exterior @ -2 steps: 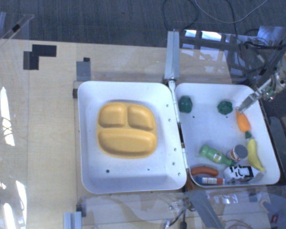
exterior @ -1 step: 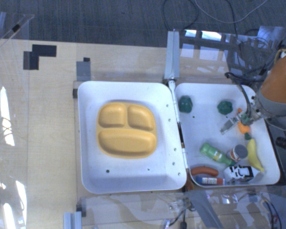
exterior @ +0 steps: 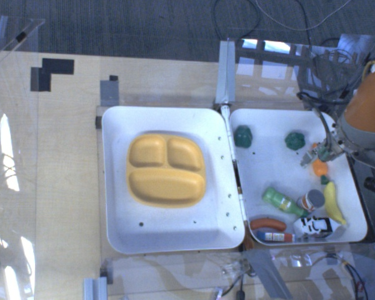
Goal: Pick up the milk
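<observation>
Overhead, two white bins sit side by side on the wooden bench. The left bin [exterior: 119,230] holds a yellow divided plate [exterior: 167,170] with three compartments, lying roughly in its middle. The right bin [exterior: 269,167] carries the loose items. The milk carton [exterior: 316,225], black and white, lies on its side against the near edge, close to the right corner. Just beside it on the right lies a yellow banana [exterior: 334,203]; to its left are a red sausage [exterior: 268,223] and, below that, a small red and white tube [exterior: 276,236]. A green bottle [exterior: 280,201] lies tilted nearby, and a small round can [exterior: 313,200] sits next to the carton's upper end. Two dark green lumps [exterior: 242,135] rest near the far wall, well apart from each other.

The gripper [exterior: 319,154] hangs at the right side of this bin, just above an orange object [exterior: 320,167], well apart from the milk. Whether it is spread or closed cannot be told from this angle.
</observation>
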`<action>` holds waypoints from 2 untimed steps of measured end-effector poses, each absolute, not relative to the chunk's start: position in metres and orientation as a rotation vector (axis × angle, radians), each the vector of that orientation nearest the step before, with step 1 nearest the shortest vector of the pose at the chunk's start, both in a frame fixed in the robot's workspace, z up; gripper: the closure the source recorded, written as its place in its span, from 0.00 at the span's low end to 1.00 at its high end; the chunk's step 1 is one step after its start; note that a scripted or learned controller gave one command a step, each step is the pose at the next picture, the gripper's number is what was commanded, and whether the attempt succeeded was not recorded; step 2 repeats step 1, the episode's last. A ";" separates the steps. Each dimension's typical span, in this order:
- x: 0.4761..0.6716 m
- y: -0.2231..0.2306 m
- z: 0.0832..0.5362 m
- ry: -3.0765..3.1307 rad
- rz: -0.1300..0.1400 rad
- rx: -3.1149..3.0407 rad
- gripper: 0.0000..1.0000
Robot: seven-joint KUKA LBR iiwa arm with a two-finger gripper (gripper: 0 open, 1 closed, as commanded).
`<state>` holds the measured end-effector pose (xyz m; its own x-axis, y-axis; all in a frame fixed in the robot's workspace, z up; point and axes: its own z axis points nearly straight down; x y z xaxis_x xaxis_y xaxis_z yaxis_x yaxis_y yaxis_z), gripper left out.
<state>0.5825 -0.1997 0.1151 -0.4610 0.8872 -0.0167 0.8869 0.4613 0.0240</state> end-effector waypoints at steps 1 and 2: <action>0.612 -0.205 0.268 2.729 0.004 1.533 1.00; 0.612 -0.205 0.268 2.729 0.004 1.533 1.00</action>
